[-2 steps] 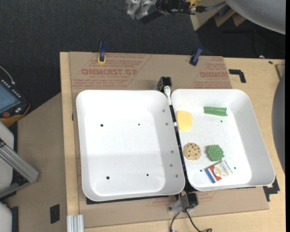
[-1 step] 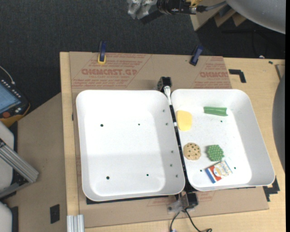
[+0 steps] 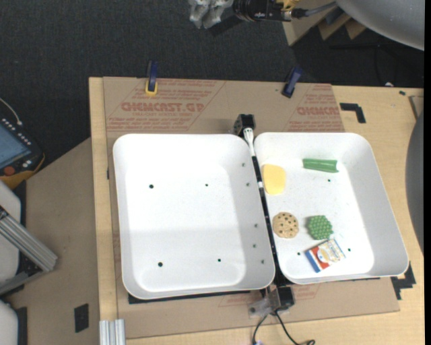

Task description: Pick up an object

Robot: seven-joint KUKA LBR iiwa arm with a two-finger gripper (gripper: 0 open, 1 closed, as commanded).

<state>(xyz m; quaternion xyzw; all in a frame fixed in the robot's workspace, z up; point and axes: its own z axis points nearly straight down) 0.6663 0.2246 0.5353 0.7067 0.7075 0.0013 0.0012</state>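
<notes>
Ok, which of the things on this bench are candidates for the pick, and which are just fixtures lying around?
Candidates, all in the right bin:
yellow piece
green stick
cookie
green knobbly lump
small printed packet

Just there:
left bin
cardboard sheet
two blue clamps at its far edge
gripper, up at the top, away from both bins

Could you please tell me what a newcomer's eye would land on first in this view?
Probably the two white bins side by side, with a small cluster in the right bin: a yellow piece, a green stick, a cookie, a green lump and a small packet. The gripper hangs beyond the bench's far edge.
</notes>
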